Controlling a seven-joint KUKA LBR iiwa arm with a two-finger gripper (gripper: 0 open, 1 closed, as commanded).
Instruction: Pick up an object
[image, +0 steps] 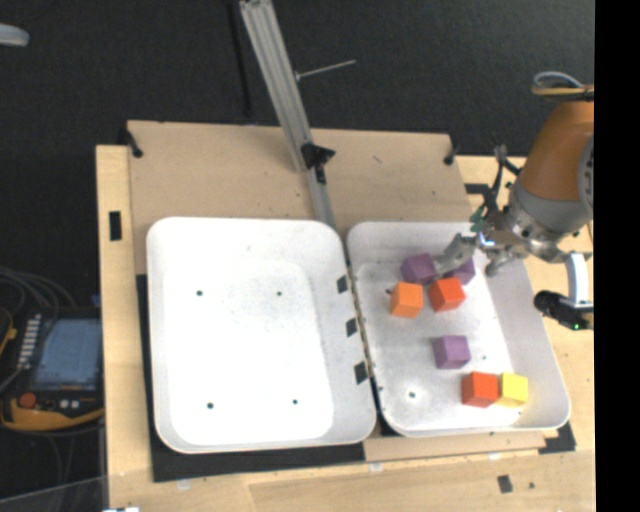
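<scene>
Several small blocks lie in the right bin (520, 320): a purple block (418, 268), an orange one (406, 299), a red one (447, 293), a second purple one (451, 350), and a red-orange block (480, 388) touching a yellow block (514, 388). My gripper (472, 260) hangs over the bin's far part, just right of the upper purple block and above the red one. Its fingers stand apart, so it is open. A bit of another purple piece (465, 270) peeks out beneath them, mostly hidden. Nothing is clearly gripped.
The left bin (240, 330) sits beside the right one, with a row of clips along the shared edge. A slanted metal pole (290, 110) rises from behind the bins. The arm's orange band (560, 150) is at the right.
</scene>
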